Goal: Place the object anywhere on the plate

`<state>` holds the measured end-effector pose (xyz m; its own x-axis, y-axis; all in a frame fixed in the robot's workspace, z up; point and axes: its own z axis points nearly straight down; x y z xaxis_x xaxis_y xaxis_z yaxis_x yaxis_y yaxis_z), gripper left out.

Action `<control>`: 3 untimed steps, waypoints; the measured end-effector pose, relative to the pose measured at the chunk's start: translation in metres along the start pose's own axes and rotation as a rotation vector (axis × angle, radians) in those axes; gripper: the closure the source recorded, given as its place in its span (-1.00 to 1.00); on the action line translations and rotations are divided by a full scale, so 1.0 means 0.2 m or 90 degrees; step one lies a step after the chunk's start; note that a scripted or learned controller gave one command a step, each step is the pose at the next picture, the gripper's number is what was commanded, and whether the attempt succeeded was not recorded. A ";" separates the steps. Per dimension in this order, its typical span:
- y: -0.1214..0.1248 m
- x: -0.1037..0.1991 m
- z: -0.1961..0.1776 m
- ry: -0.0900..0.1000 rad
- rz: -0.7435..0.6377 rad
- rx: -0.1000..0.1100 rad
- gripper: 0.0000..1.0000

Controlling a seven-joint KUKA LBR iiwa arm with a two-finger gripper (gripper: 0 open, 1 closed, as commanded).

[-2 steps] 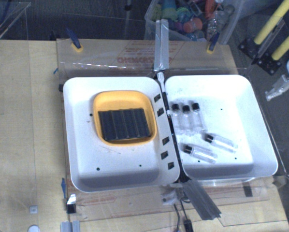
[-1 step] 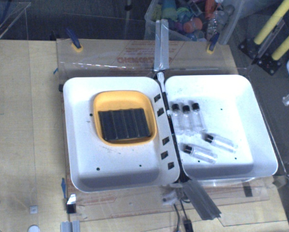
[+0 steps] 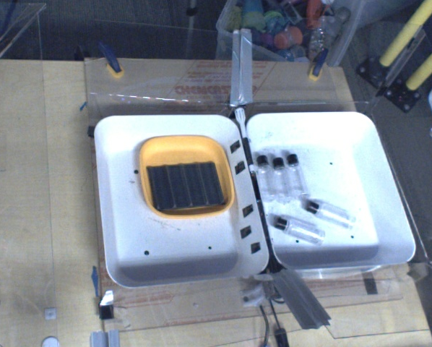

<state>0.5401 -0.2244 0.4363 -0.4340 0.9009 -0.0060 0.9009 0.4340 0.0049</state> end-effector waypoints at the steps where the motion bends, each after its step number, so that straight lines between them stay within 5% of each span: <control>1: 0.05 -0.01 0.60 0.003 -0.108 0.001 -1.00; 2: -0.06 0.03 0.30 0.001 -0.092 0.000 -1.00; 3: -0.07 0.04 0.00 -0.001 -0.230 -0.001 -1.00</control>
<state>0.5238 -0.2230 0.4366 -0.7246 0.6891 -0.0089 0.6891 0.7247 0.0035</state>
